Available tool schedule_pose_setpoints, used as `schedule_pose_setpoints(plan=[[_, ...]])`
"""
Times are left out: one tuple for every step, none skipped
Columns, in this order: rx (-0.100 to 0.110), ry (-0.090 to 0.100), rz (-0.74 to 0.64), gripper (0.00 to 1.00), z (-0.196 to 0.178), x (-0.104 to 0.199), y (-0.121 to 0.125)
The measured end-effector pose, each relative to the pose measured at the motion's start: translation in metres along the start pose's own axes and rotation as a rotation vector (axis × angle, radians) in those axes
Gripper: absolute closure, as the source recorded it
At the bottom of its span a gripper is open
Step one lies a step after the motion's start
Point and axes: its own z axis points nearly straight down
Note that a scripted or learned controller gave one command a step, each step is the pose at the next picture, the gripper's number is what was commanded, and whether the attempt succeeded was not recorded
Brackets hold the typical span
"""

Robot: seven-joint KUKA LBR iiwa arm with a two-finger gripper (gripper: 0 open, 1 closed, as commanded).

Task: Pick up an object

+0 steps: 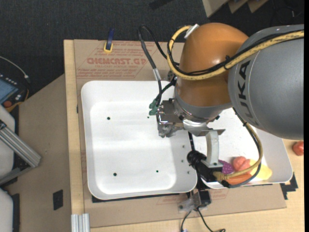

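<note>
The grey arm [270,81] reaches in from the right, its orange band [210,64] bulging above the wrist. Black and yellow cables loop around the band. The gripper [165,124] hangs below the wrist, pointing down, seen from above and mostly hidden by the wrist

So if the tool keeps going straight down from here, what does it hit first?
Most likely the bare white floor of the left bin near its right wall. The tool points down there, with no object under it, though its height is hard to judge.
</note>
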Motion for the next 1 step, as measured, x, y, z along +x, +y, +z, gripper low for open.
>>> schedule_pose_setpoints(plan=[[0.001, 0.001, -0.008, 1.00, 0.0667, 0.0549, 0.0037]])
